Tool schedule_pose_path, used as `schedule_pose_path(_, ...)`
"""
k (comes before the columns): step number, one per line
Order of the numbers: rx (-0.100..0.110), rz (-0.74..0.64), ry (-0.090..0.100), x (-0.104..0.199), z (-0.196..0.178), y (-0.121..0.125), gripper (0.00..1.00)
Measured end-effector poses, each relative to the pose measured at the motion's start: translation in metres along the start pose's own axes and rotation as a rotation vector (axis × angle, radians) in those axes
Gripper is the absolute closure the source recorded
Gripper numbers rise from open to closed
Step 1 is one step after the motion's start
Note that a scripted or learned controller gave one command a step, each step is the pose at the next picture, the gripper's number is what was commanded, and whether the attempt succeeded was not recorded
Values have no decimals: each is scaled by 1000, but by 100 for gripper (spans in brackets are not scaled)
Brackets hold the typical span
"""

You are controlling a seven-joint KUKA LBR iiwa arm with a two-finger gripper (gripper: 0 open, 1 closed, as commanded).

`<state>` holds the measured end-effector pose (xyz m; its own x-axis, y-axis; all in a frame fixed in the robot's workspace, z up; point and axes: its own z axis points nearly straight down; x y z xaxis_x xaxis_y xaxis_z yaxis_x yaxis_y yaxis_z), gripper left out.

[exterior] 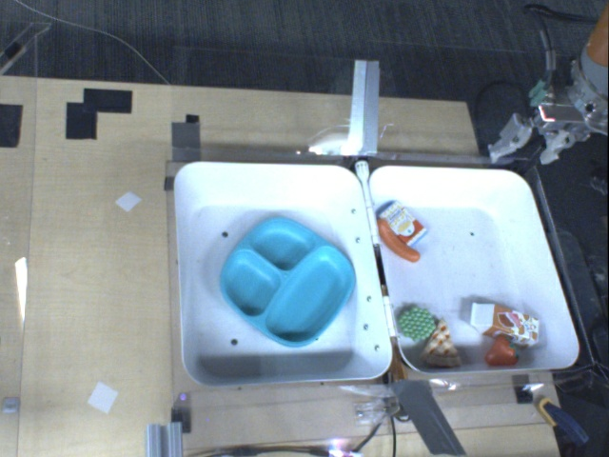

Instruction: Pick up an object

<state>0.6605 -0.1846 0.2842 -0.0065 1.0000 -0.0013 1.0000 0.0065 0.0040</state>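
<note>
My gripper [530, 143] hangs at the far right, just beyond the back right corner of the right bin [476, 193]. Its two pale fingers stand apart with nothing between them, so it is open. The right bin holds a small white and orange carton [403, 220] and a red sausage [398, 243] near its left wall. Along its front lie a green round piece [416, 323], a brown wedge [441, 348], a white block [481, 312], an orange carton [515, 327] and a red piece [501, 353].
A blue divided plate [288, 281] lies in the left bin [205, 198]. A metal post [365, 108] stands behind the divider between the bins. Cables and dark floor run along the bench's right side.
</note>
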Motion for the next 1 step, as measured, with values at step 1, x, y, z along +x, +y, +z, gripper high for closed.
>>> schedule_pose_path(1,-1,-158,-1,1,-4,1,0)
